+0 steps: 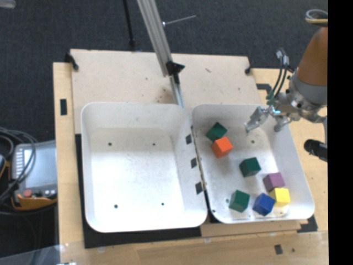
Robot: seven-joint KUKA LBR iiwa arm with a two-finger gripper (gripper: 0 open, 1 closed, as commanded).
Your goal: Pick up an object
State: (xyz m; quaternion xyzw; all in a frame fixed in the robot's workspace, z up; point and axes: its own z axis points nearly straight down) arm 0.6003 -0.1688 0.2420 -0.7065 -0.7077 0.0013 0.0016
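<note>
One fixed camera looked down at a slant from above the bench — far enough off to take in both bins whole.

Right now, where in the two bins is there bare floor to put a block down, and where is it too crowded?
The left bin has open floor from wall to wall. In the right bin, a bare patch lies between the orange cube and the lower green cube. The near right corner is crowded: blue cube, yellow cube, purple cube.
</note>
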